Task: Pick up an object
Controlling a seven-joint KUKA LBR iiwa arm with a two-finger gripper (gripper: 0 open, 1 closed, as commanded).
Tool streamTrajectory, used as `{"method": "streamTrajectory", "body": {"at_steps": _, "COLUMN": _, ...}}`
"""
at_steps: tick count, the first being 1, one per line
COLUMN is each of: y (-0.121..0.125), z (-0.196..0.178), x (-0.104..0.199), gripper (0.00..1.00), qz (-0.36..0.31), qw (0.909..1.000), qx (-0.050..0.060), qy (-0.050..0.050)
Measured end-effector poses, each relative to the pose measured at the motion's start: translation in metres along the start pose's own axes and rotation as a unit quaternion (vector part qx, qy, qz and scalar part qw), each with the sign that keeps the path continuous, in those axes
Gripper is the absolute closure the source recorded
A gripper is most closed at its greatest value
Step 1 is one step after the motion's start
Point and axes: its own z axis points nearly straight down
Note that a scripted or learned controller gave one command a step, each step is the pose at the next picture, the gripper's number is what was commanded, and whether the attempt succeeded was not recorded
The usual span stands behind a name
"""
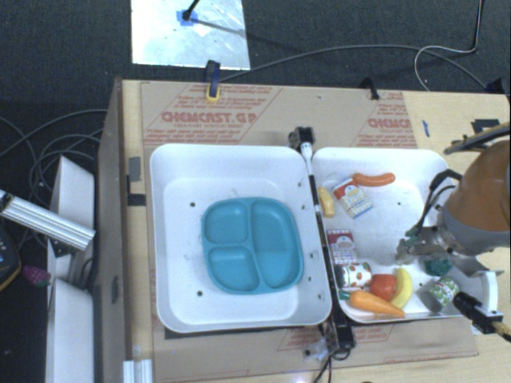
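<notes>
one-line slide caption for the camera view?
KUKA arm over right bin of toy food; blue divided plate in left bin.

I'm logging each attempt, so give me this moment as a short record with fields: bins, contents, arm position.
left bin: holds a blue divided tray
right bin: toy food, mostly along its left and near sides
items: hot dog, banana, carrot, tomato, small carton
arm: over the right bin's right side
grasp: nothing seen held
</notes>
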Motion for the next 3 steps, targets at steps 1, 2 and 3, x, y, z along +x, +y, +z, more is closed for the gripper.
{"method": "streamTrajectory", "body": {"at_steps": 1, "y": 0.014, "z": -0.032, "x": 0.02, "gripper": 1.0, "qz": 0.0, "qw": 1.0, "qx": 0.002, "qy": 0.0}}
{"method": "streamTrajectory", "body": {"at_steps": 2, "y": 0.014, "z": -0.031, "x": 0.02, "gripper": 0.0, "qz": 0.0, "qw": 1.0, "qx": 0.002, "qy": 0.0}}
{"method": "streamTrajectory", "body": {"at_steps": 3, "y": 0.07, "z": 0.017, "x": 0.077, "gripper": 0.0, "qz": 0.0, "qw": 1.0, "qx": -0.001, "qy": -0.001}}
